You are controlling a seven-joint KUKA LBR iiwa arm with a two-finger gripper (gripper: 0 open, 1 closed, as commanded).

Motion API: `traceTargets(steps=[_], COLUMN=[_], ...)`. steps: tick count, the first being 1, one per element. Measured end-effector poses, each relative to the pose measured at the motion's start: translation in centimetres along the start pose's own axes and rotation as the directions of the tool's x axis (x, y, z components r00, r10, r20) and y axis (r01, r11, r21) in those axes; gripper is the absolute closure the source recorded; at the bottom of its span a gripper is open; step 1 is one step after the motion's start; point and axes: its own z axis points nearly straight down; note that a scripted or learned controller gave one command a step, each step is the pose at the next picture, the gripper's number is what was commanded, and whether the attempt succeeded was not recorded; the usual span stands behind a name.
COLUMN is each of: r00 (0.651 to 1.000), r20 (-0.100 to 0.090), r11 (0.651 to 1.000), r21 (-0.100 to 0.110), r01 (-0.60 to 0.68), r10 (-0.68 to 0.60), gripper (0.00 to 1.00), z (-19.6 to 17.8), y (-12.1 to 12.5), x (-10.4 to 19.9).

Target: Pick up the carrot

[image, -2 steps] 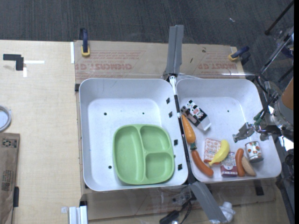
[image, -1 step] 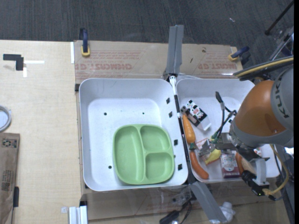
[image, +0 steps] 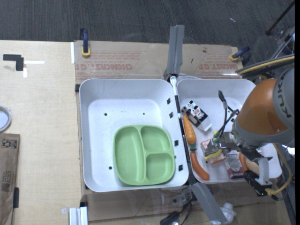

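Left bin (image: 89, 125) held a green divided plate (image: 144, 154), sitting toward its near side. Right bin (image: 206, 83): carrot (image: 189, 129) lay along the left wall, just beside the divider, lengthwise. A second orange piece (image: 199, 167) lay below it, near the front corner. Black-and-white toy (image: 196, 113) sat up and right of the carrot. Small packets (image: 220, 154) clustered mid-bin. Tool (image: 219, 146) hovered over the packets, right of the carrot, apart from it. Arm (image: 262, 111) covered the bin's right part.
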Motion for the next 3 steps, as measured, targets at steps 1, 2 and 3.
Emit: traceTargets(steps=[1, 2, 3], r00=[1.0, 0.894, 0.953], r20=[0.002, 0.002, 0.001], r11=[1.0, 0.894, 0.953], r21=[0.0, 0.001, 0.002], r01=[0.017, 0.448, 0.303], r10=[-0.017, -0.448, -0.303], gripper=[1.0, 1.0, 1.0], z=[-9.1, -14.3, -12.1], y=[2.2, 6.1, 4.1], x=[0.9, 0.8, 10.8])
